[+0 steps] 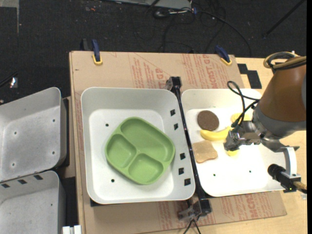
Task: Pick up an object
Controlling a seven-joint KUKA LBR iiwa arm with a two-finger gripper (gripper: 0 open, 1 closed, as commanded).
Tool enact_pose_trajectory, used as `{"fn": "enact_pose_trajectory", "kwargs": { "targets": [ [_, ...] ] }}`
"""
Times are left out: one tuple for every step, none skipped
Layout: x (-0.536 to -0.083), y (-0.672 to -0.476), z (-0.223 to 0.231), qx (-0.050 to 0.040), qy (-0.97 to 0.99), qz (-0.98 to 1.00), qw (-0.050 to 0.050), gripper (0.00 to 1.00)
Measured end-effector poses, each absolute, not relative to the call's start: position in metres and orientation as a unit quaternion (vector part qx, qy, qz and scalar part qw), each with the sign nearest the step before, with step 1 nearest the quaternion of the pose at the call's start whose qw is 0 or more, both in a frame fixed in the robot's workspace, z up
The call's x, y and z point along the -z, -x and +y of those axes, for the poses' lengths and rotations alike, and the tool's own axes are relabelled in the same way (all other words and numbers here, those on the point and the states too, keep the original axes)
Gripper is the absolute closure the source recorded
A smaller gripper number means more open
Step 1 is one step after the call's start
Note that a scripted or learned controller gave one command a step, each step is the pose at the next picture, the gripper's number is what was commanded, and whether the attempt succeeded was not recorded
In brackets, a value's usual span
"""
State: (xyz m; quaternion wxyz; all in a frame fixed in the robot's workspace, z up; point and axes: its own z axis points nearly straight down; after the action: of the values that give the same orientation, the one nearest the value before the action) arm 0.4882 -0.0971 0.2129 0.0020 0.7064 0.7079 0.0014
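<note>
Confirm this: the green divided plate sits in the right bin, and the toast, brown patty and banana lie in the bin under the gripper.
Wrong on one point. The camera view shows the green divided plate in the left bin, not the right. The toast, brown patty and banana do lie in the bin under the gripper.

- A grey robot arm (285, 99) with an orange band above the wrist reaches in from the right edge of the view.
- Its wrist angles downward and to the left.
- The gripper (232, 143) hangs low, pointing down at the arm's end.
</note>
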Motion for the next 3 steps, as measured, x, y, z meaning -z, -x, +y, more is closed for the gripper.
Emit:
{"fn": "enact_pose_trajectory", "kwargs": {
  "targets": [
    [-0.234, -0.489, -0.097, -0.0008, -0.706, 0.708, 0.001, 1.00],
    [-0.239, -0.532, -0.055, -0.0012, -0.705, 0.710, 0.001, 1.00],
    [-0.230, -0.564, -0.004, -0.0010, -0.704, 0.710, 0.000, 1.00]
  ]
}}
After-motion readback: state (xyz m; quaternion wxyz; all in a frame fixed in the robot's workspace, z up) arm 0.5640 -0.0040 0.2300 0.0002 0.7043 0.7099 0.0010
